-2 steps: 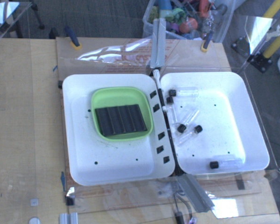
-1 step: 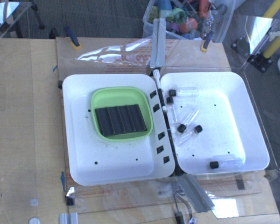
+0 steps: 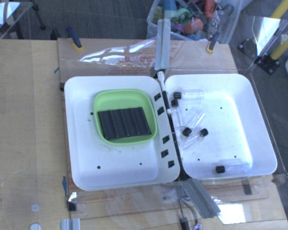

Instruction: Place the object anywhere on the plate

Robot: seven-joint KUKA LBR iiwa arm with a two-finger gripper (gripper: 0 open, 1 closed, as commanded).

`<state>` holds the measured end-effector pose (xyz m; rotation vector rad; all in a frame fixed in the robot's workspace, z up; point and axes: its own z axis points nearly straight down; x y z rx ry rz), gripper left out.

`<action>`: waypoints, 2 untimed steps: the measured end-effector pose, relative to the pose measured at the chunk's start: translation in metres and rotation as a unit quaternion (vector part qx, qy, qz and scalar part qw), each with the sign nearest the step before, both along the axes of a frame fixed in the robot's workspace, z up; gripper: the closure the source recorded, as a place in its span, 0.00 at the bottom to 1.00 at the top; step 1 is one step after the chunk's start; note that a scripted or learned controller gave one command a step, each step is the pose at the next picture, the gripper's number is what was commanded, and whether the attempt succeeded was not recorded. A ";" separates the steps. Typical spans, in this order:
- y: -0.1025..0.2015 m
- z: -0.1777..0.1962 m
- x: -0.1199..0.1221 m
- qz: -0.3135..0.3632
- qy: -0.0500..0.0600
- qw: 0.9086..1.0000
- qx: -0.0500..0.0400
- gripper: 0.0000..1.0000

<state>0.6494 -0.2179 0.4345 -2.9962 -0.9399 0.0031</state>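
A lime-green square plate (image 3: 102, 102) sits in the left white bin (image 3: 86, 169), towards its back. On the plate lies a flat, dark grey ribbed slab (image 3: 124, 122), covering most of the plate's floor. In the right white bin (image 3: 249, 128) lie several clear plastic vials with black caps. One vial (image 3: 191, 95) is near the back, two (image 3: 194, 122) are close together in the middle left, and one (image 3: 233, 167) is by the front wall.
A metal divider with black clips (image 3: 166, 128) runs between the bins. Behind the bins stands a clear tub of colourful toys (image 3: 197, 6), and a crinkled plastic sheet (image 3: 120, 56) lies on the wooden bench. Clamps (image 3: 76, 41) sit at the back.
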 end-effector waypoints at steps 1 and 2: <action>-0.003 0.000 0.011 -0.049 -0.002 0.999 -0.001 0.00; -0.004 0.000 0.006 -0.092 0.000 0.996 0.000 0.00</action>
